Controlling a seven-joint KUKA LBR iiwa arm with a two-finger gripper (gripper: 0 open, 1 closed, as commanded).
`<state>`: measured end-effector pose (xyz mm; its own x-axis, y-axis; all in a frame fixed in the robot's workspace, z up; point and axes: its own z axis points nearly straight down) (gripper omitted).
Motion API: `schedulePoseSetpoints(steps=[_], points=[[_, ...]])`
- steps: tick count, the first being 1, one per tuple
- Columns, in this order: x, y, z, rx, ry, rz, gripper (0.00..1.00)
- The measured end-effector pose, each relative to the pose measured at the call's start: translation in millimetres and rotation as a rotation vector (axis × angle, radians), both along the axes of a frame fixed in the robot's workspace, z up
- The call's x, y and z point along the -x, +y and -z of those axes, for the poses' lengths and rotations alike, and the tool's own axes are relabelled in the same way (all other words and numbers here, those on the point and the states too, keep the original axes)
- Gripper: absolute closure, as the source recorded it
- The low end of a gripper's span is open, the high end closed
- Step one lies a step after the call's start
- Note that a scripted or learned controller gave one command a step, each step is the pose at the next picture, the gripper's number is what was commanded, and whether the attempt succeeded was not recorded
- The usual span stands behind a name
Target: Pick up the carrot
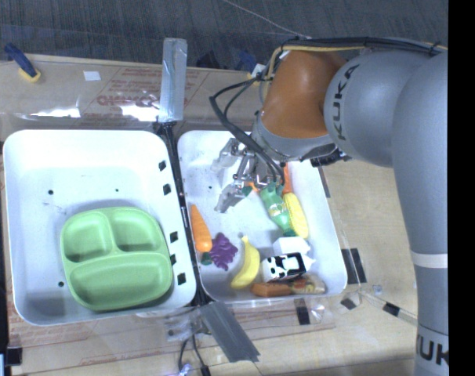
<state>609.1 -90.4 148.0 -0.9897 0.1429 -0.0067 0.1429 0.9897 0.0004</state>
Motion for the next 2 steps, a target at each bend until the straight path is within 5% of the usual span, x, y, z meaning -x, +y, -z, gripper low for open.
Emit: schedulePoseSetpoints(steps=[1,2], points=[[38.5,-6.7,54.8,0.004,0.003,0.163,0.0],[102.2,-10.0,49.9,0.008,-0.019,0.391,0.0]])
